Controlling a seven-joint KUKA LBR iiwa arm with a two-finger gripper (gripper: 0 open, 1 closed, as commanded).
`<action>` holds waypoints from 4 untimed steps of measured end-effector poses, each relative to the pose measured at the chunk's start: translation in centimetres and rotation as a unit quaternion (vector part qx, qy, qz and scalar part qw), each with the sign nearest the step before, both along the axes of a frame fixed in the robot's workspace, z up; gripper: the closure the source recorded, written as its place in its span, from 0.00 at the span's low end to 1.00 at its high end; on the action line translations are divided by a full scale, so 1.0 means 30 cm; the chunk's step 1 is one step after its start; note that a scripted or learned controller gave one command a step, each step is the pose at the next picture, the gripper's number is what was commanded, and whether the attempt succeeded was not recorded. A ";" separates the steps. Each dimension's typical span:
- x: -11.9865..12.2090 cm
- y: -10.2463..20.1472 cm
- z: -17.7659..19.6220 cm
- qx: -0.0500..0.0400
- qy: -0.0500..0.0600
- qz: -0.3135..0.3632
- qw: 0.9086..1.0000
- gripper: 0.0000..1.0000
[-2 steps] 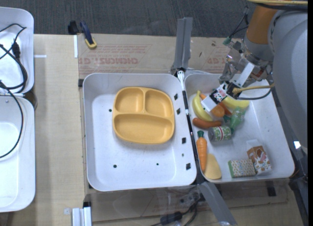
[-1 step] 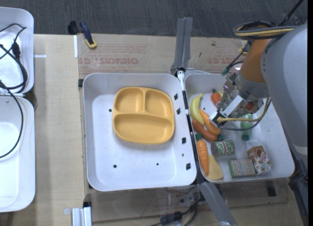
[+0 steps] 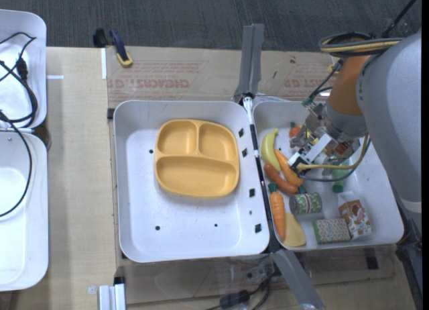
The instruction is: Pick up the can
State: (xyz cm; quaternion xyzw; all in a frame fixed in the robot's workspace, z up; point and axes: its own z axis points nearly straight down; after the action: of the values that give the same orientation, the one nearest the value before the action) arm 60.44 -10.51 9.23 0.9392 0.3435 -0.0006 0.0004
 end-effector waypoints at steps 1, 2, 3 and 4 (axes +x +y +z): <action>-0.220 -0.118 0.356 0.000 0.002 -0.090 0.996 0.00; -0.221 -0.163 0.123 0.001 0.002 0.058 0.998 0.00; -0.221 -0.163 0.123 0.001 0.002 0.059 0.998 0.00; -0.252 0.027 -0.002 0.001 0.001 0.067 0.998 0.00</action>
State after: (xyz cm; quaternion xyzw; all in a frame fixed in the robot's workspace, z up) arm 52.87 -9.71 9.16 0.9141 0.4055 -0.0010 -0.0007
